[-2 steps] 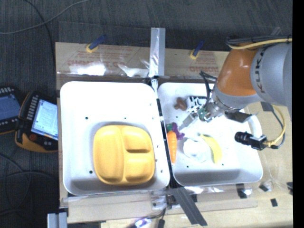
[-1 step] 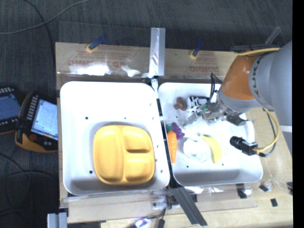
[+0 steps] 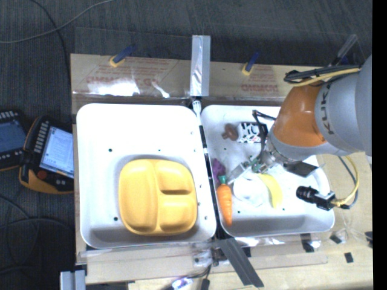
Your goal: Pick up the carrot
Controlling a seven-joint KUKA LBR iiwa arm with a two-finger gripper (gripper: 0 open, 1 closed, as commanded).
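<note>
Overhead, the pincer hangs near the carrot, its opening impossible to judge; approach underway, descent over the carrot next.

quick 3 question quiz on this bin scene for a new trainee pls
1. True or false: the carrot lies in the left bin.
2. Which item sits in the left bin? A) yellow divided tray B) banana C) cow-patterned toy
3. Against which wall of the right bin does the carrot lie?

Key
1. False: it lies in the right bin.
2. A
3. The wall next to the left bin, toward the near end, with the gripper up and to its right.
</note>
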